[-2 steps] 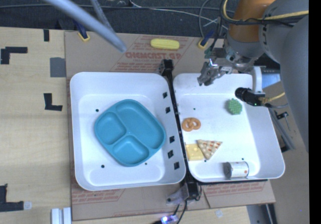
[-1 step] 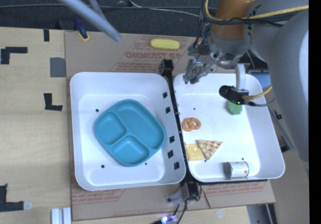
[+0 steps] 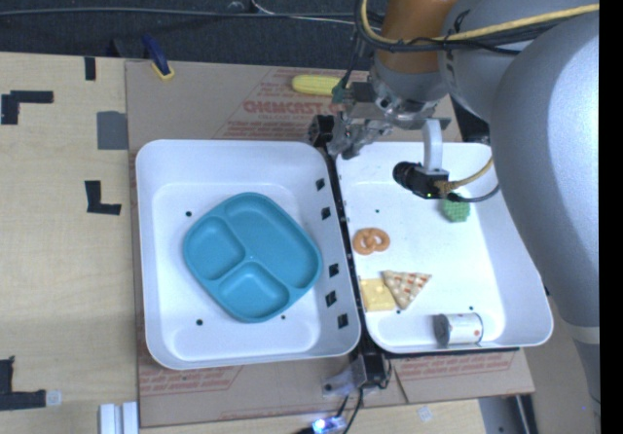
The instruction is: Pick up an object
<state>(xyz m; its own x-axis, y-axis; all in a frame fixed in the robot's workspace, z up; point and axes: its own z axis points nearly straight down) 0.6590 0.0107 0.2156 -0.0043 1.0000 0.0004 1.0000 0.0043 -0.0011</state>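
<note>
White right bin (image 3: 506, 257), can (image 3: 458, 329) lying sideways, left-right

text: red print on cardboard sheet (image 3: 277, 103) | upside down, unreadable

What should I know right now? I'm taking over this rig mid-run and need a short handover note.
Gripper: above the far end of the divider between the bins; whether it is open or shut can't be told, and nothing is seen in it.
Left bin: blue divided tray.
Right bin: pretzel, pizza slice, yellow cheese piece, green block, small can lying on its side.
Done: no pick visible.
Left: grasp and lift one object.
</note>
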